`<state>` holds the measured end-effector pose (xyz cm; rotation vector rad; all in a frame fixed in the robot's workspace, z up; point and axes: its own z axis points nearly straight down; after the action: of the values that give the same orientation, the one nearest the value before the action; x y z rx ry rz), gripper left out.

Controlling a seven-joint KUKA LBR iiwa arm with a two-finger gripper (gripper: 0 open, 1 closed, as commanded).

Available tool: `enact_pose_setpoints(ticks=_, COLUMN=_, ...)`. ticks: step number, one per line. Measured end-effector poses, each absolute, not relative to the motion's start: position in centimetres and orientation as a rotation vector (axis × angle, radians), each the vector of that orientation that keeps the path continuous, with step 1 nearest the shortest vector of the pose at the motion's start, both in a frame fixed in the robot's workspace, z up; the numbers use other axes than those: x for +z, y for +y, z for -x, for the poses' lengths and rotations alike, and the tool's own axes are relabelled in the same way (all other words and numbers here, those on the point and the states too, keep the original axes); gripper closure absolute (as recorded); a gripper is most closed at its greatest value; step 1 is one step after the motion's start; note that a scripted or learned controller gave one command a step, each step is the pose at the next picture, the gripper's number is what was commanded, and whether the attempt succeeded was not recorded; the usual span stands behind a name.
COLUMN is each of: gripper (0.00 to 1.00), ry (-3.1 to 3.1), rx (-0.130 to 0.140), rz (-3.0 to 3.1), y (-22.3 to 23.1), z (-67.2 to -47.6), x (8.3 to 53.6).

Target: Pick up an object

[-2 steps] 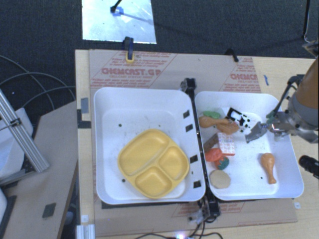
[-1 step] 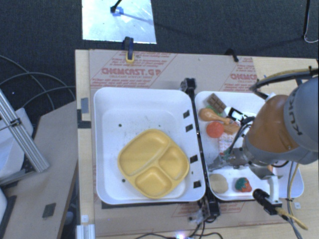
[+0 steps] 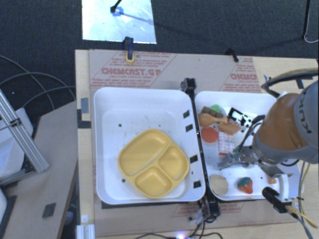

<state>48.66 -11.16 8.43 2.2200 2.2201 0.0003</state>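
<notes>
The right bin (image 3: 269, 97) holds several toy foods. A green piece (image 3: 216, 108) and a brown drumstick (image 3: 211, 117) lie at its far left, with an orange piece (image 3: 229, 128) and a black-and-white card (image 3: 239, 117) beside them. A red round piece (image 3: 210, 135) sits by the bin's left wall, next to a pale packet (image 3: 226, 144). At the near edge lie a beige disc (image 3: 218, 184) and a strawberry (image 3: 244, 184). My gripper (image 3: 228, 160) hangs low over the bin's middle, just past the packet's near end, above the disc and strawberry. Nothing shows between its tips.
The left bin (image 3: 144, 101) carries a yellow divided plate (image 3: 153, 163). A black divider clip line (image 3: 194, 133) runs between the bins. The arm's orange-banded wrist (image 3: 281, 123) covers the right bin's right half. Cables (image 3: 286, 78) arc behind it.
</notes>
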Motion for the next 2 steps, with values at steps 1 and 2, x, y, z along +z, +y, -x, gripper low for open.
enact_pose_setpoints(ticks=1, gripper=1.0, ry=2.221, rx=0.005, rz=-2.217, y=-11.0, z=-48.8, x=9.5)
enact_pose_setpoints(ticks=2, gripper=1.0, ry=2.232, rx=0.017, rz=-2.204, y=-2.9, z=-49.0, x=18.9)
